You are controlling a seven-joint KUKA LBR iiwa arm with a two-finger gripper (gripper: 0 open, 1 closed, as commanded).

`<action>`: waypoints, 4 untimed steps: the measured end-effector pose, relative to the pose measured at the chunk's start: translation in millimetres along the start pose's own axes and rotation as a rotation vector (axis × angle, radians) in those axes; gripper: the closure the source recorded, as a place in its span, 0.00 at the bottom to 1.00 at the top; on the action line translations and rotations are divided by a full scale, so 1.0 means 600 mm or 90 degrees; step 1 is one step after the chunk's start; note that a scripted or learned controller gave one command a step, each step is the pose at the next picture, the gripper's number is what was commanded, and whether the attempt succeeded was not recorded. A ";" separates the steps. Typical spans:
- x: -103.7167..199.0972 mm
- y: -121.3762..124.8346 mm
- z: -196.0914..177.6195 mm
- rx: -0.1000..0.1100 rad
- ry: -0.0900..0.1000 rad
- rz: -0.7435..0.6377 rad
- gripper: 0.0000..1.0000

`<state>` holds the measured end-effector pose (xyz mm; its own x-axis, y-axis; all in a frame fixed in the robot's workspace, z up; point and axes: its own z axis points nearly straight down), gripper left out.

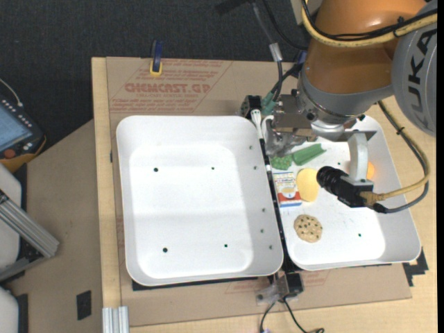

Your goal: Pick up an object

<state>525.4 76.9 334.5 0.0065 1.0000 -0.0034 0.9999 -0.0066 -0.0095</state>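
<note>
1. Reaching in from the right, the grey arm (368, 40) bends down over the right bin (388, 245), its big orange band bulking above the wrist and hiding much of that bin's far end.
2. The gripper (281, 143) hangs at the near-left part of the right bin, close against the wall where the two bins meet.
3. From where I stand the finger state is beyond me: the wrist housing and cabling crowd the view, so I cannot tell how far apart they are or whether anything sits between them.
4. Just beneath the gripper lies a green object (297, 157), long and flat, angled up toward the right; whether the gripper touches it I cannot tell.
5. Below that, a small white carton with red and blue print (286, 187) lies along the bin's left wall.
6. A yellow rounded piece (307, 184) sits just beside the carton, on its right.
7. A cookie with dark chips (308, 227) lies nearer the front, apart from the others.
8. A black cylindrical fitting (341, 185) on a cable juts over the bin beside the yellow piece.
9. The left bin (139, 137) is set against the right one on the cardboard-covered bench (180, 82).
</note>
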 end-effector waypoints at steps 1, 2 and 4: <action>0.088 -0.070 -0.011 -0.003 0.003 -0.008 1.00; -0.070 -0.077 -0.203 -0.016 0.002 0.001 1.00; -0.032 0.034 -0.057 -0.003 0.001 -0.002 1.00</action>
<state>545.9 57.9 368.5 0.0031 1.0000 -0.0019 1.0000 -0.0031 -0.0050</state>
